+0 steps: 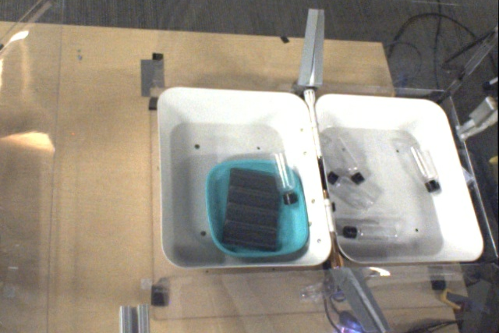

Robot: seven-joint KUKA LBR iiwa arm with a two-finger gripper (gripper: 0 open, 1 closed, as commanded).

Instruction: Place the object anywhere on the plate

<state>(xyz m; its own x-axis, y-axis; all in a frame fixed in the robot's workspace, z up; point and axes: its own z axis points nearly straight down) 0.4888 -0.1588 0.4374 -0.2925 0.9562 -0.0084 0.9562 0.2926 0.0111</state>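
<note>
Tube across plate rim

Teal plate sits in the left bin, toward its front right corner. Dark ribbed rectangular block lies flat on it, covering most of the middle. Clear tube with a black cap lies along the plate's right rim, cap end toward the front, just beside the block.
</note>
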